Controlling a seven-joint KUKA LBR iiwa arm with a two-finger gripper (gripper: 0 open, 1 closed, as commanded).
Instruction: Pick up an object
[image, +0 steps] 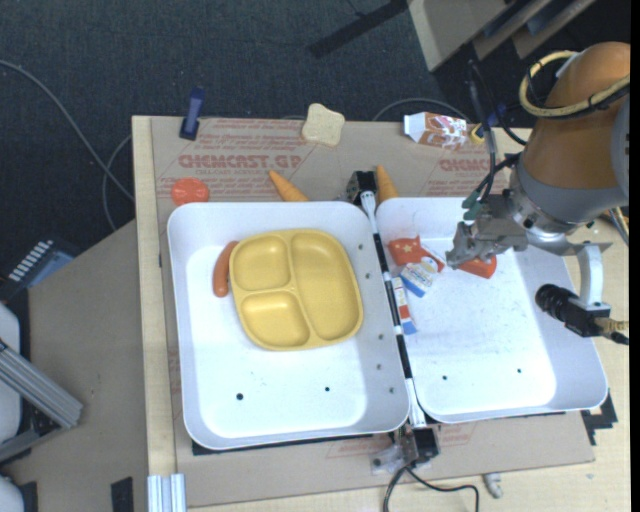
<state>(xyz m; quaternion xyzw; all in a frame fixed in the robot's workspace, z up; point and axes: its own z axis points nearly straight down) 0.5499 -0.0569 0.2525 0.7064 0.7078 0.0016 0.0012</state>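
In the right bin (500, 380) a red block (483, 266) lies near the back. My gripper (468, 250) is low over its left edge and hides part of it. Whether the block is gripped I cannot make out. A second red piece (404, 248) and a small white and blue packet (422, 274) lie just left of the gripper. Along the bin's left wall lies a thin white, red and blue marker (400, 303).
The left bin (290, 400) holds a yellow divided plate (295, 288) and a red sausage (220, 270) beside it. Behind the bins on the cardboard lie an orange carrot (288, 187), a bread slice (323, 123), a red disc (188, 190) and a snack packet (437, 128).
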